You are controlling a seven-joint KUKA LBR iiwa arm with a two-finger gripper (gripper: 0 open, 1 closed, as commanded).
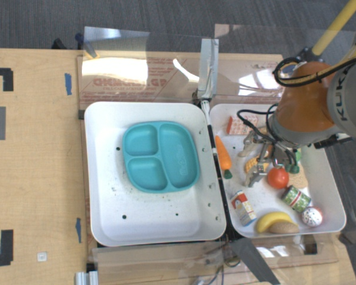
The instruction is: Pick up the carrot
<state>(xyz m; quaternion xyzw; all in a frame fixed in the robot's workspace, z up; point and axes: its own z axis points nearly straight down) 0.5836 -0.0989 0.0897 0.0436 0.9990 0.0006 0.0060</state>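
The carrot point(223, 155), orange with a green tip, lies along the left wall of the right bin point(335, 189), pointing toward the front. My gripper point(257, 170) hangs over the middle of that bin, to the right of the carrot and apart from it. Its fingers point down and to the left, and nothing shows between them.
In the right bin lie a red tomato point(278, 177), a green can point(295, 197), a white ball point(312, 217), a banana point(275, 222), a small red-and-white pack point(243, 206) and an orange packet point(233, 125). The left bin point(101, 177) holds a teal divided plate point(161, 156).
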